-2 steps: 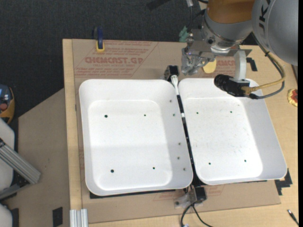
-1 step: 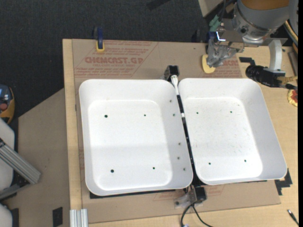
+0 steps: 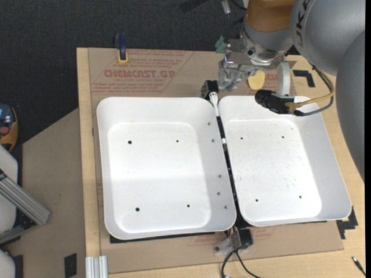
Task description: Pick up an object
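Hanging over the far rim of the right bin (image 3: 324, 172), the tool (image 3: 236, 74) is sitting too cluttered to read, with a small pale yellow object (image 3: 255, 79) just beside it. Spreading outward, the left bin (image 3: 116, 155) is resting on the brown tabletop (image 3: 145, 71), which is carrying a blue clamp (image 3: 121, 41) against dark flooring (image 3: 46, 22).

Arm (image 3: 324, 22) overhangs right bin's (image 3: 324, 172) far edge.

Single fixed camera above bench (image 3: 145, 68), slanted down (both bins (image 3: 156, 167) framed).
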Controlling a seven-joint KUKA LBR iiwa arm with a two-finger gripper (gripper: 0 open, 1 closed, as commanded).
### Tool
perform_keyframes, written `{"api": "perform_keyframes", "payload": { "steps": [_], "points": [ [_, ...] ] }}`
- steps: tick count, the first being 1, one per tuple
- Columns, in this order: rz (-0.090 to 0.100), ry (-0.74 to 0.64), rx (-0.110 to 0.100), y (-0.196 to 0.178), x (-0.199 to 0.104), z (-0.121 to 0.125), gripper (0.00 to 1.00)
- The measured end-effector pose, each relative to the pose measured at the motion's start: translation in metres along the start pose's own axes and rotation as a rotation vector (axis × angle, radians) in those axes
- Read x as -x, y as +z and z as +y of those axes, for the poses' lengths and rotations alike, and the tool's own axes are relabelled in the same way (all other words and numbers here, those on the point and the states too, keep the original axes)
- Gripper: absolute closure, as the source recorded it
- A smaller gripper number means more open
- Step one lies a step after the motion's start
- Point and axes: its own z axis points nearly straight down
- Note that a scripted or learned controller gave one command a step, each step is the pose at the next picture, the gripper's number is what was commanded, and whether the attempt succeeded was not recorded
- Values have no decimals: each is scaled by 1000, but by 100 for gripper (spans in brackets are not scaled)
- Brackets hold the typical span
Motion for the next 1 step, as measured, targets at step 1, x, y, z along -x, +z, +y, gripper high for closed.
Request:
{"api": "perform_keyframes", "payload": {
  "steps": [1],
  "points": [
    [0, 2, 5, -49, -6, -37, 100]
  ]
}}
